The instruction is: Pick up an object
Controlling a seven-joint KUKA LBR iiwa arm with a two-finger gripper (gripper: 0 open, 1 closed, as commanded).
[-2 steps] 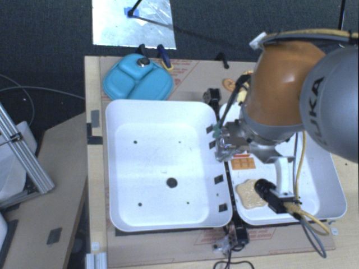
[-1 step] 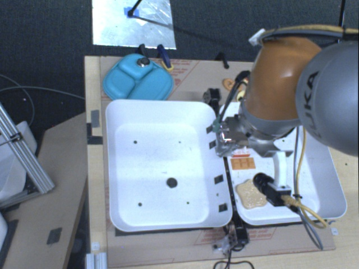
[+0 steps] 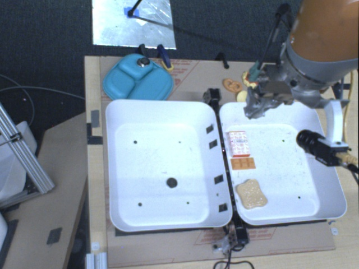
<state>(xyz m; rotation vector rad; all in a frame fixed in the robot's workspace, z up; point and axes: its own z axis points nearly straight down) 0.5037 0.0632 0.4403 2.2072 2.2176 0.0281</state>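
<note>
The right bin (image 3: 314, 206) holds three things near its left wall: a white packet with red print (image 3: 238, 143), a small orange waffle-like piece (image 3: 243, 163) just below it, and a tan slice of bread (image 3: 251, 194) toward the front. A small dark round object (image 3: 171, 182) lies in the left bin (image 3: 140, 122). My gripper (image 3: 255, 112) hangs over the back left corner of the right bin, above and a little behind the packet, apart from it.
Behind the left bin lies a blue divided plate (image 3: 137, 78), and farther back a shiny metal sheet (image 3: 133, 14). A small orange toy (image 3: 231, 84) rests behind the right bin. A black cylinder (image 3: 314, 144) juts over the right bin's right side.
</note>
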